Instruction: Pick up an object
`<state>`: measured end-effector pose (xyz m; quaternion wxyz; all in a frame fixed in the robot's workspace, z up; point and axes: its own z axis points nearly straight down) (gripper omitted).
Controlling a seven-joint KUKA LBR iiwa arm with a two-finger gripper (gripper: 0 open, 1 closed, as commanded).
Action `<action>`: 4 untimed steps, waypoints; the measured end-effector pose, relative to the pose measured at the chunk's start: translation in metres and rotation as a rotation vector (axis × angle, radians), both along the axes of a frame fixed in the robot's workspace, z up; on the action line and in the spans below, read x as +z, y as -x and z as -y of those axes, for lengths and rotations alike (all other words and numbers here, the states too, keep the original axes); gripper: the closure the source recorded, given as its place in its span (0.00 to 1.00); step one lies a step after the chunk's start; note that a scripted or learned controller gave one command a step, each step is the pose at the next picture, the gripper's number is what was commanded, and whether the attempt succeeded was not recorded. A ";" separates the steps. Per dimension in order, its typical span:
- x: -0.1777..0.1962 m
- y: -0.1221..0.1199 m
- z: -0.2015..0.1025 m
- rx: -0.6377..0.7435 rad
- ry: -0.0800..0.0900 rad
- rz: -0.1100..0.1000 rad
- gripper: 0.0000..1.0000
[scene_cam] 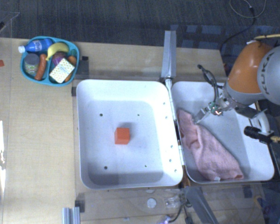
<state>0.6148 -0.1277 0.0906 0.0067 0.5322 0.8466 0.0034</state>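
Observation:
An orange cube [122, 136] sits alone near the middle of the left white bin [91, 101]. A crumpled pink cloth [210, 149] lies in the right white bin [252, 153], running from its upper left to its lower middle. My gripper [199, 116] is low in the right bin, pointing left and down. Its tip is at the cloth's upper left corner. The grey arm with its orange band [245, 76] reaches in from the right, above the bin's far right corner. Whether the tip grips the cloth is too small to make out.
A blue tray [24, 69] with a bottle, a banana and other small items stands at the back left of the bench. A grey metal post [168, 55] rises behind the seam between the bins. A small red square [0, 63] lies at the far left.

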 end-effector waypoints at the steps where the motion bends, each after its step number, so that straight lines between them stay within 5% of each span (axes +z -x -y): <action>1: 0.000 0.044 0.017 -0.035 0.001 0.001 0.00; 2: 0.001 0.084 -0.010 0.130 0.004 0.006 0.00; 3: 0.044 0.052 0.012 -0.073 0.000 -0.005 0.00; 4: 0.011 0.115 -0.021 0.040 -0.001 -0.007 0.00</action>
